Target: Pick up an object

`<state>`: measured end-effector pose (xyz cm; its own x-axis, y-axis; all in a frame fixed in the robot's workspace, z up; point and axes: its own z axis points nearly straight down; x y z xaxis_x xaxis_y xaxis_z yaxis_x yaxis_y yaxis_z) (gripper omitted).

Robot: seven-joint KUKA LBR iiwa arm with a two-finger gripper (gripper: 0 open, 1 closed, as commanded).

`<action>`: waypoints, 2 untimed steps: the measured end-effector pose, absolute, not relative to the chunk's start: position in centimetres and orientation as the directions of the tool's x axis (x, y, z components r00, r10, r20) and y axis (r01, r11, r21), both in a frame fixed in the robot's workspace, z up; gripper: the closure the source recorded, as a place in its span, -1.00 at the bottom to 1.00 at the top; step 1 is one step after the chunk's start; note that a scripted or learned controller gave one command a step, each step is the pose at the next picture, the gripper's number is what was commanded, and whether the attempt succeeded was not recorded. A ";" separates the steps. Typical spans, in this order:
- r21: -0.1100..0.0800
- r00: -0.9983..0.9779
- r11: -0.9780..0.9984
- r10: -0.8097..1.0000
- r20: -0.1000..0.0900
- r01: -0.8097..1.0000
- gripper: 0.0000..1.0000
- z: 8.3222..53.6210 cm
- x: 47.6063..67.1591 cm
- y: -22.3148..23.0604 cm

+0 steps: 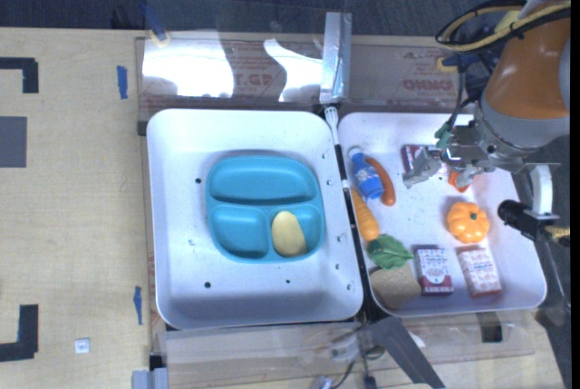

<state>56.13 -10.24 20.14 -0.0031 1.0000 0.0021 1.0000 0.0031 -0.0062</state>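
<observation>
Claw (450,162), grip unclear, hovers at one o'clock above the pumpkin (468,221); descending off-centre risks nudging it away.

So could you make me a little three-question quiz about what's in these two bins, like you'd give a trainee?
1. True or false: the yellow potato-like item lies in a compartment of the blue divided tray.
2. Which bin holds the small orange pumpkin: A) the left bin, B) the right bin, C) neither?
3. Fill in: the two small red packets lie side by side just below the ______.

Key
1. True; it sits in the tray's lower right compartment.
2. B; it lies below the tool, which hovers over that bin's upper part.
3. Pumpkin.
</observation>
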 end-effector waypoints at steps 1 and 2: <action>-0.004 0.129 -0.129 0.992 0.002 0.992 -1.00 9.1 62.2 -15.6; 0.000 0.091 -0.091 0.996 -0.002 0.996 -1.00 8.5 64.5 -12.6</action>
<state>64.45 -12.62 8.52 0.0912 0.9958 -0.0018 0.9958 -0.0912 0.0003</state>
